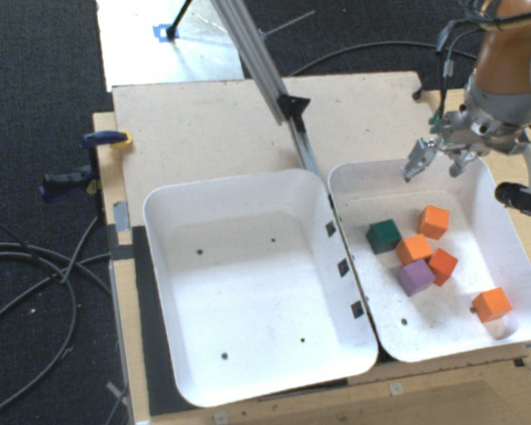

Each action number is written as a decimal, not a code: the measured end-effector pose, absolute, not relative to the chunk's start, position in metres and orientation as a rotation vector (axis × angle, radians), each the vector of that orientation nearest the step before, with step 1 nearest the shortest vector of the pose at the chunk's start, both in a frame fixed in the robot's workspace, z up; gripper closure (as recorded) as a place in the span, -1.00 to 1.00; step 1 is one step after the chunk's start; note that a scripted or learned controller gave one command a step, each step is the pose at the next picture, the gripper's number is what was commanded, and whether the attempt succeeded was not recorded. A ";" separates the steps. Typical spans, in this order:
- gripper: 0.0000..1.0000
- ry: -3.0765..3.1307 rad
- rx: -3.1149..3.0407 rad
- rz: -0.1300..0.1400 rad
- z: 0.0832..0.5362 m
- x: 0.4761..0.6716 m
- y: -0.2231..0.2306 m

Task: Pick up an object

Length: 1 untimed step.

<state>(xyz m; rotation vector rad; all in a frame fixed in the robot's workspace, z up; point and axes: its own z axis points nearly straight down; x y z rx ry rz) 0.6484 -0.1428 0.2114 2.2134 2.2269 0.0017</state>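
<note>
Fingers spread apart, holding nothing, hanging over the far rim of the right bin. Going left to right: left bin bare, then in the right bin a green cube, purple cube, three orange cubes clustered close, one more orange cube near the front corner. Green cube nearest, lying toward the camera and slightly left of the gripper; probably calls for a short reach inward and down.

Right bin holds a green cube, purple cube and four orange cubes.
</note>
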 end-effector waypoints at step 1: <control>-1.00 2.230 2.225 -0.007 0.150 0.571 -0.110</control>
